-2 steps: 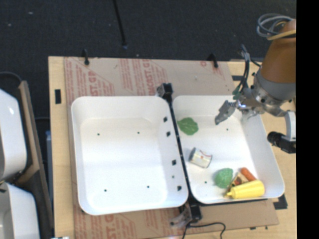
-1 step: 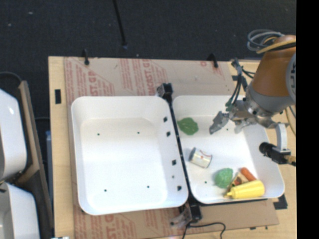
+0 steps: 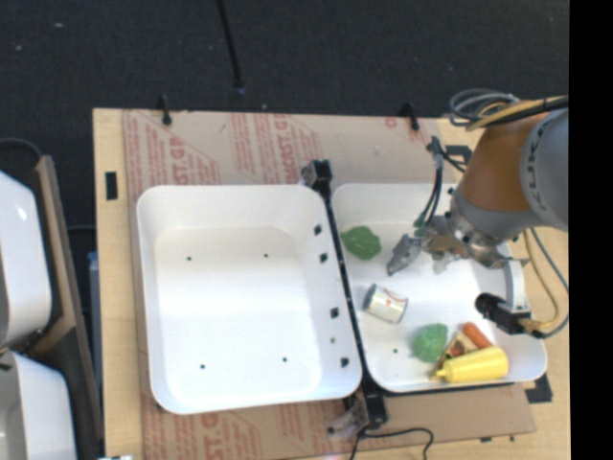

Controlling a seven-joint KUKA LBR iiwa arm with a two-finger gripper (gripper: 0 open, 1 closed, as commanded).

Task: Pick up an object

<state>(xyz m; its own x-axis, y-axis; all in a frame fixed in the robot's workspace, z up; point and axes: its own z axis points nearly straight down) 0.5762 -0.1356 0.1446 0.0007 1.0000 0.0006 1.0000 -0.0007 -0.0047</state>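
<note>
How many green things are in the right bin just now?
2: one green lump near the bin's left wall, beside the gripper; another near the front, left of the yellow bottle. The arm may hide more.

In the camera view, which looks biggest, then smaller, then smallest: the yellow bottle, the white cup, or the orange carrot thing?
1. yellow bottle, the longest.
2. white cup, lying on its side.
3. orange carrot-like piece, smallest, though the bottle may hide part of it.

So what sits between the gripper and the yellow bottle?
In the camera view, between the gripper and the yellow bottle: bare right bin floor, then a green object.
</note>
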